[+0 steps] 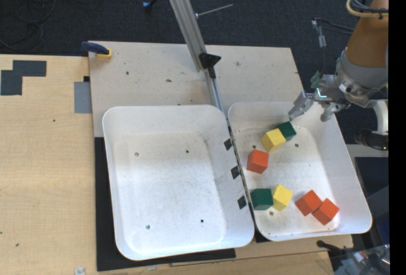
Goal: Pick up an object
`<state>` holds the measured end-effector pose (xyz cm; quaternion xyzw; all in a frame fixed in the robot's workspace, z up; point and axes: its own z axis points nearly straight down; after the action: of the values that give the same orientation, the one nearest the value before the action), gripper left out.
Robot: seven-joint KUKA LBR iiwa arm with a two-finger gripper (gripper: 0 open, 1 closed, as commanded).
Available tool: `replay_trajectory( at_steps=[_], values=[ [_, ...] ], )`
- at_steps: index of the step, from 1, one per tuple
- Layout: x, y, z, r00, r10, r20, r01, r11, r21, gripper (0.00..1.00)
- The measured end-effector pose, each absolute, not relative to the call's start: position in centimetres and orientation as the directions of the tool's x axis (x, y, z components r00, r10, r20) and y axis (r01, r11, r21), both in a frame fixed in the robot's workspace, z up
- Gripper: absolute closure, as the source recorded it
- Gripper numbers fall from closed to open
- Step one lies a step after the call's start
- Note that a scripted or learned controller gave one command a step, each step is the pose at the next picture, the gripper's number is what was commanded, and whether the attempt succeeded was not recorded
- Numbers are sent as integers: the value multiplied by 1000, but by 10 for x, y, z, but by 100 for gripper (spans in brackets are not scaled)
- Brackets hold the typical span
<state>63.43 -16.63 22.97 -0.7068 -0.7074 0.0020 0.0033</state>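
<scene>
The right bin [351, 169] holds several small blocks. A yellow block [275, 138] touches a dark green block [288, 130] near the bin's far side. An orange-red block [257, 161] lies just in front of them. Along the near side sit a green block [261, 198], a second yellow block [282, 196] and two orange-red blocks [308, 201] [327, 211] side by side. My gripper [313, 111] hangs over the bin's far edge, up and to the right of the dark green block. It is open, with nothing between its fingers.
The left bin [114, 140] stands beside the right one, with black clips [235, 171] along the shared edge. A slanted aluminium bar [187, 17] rises behind the bins. A blue and yellow clamp [96, 49] sits at the board's far left corner.
</scene>
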Motion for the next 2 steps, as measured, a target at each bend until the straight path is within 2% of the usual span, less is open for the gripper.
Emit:
replay_trajectory(
  at_steps=[1,2],
  values=[
    [635,-166,232,-3,1000,0,1000,3,-3,0],
    [636,-171,169,1,1000,2,1000,-1,-9,0]
  ],
)
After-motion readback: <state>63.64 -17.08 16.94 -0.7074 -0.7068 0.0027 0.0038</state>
